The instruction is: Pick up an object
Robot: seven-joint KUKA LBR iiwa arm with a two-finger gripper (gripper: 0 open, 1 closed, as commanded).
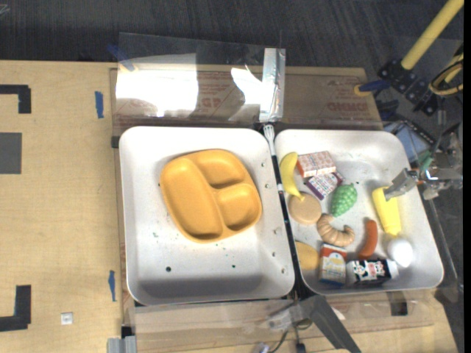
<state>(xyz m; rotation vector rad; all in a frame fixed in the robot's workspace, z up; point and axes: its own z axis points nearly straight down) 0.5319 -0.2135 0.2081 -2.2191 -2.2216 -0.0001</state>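
While the gripper (pixel 407 181) hangs at the right bin's (pixel 368 142) edge, I cannot tell its state. Just beside it I see the corn cob (pixel 388 211), lying among other toy food.

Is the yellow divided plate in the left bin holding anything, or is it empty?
Empty: the yellow divided plate shows bare compartments.

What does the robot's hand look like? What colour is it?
You can just see the gripper poking in over the right bin. It is small, grey and metal-looking, with a blocky shape. Behind it there is a little orange-red mark. It is too blurry and small to make out any cables or writing on it.
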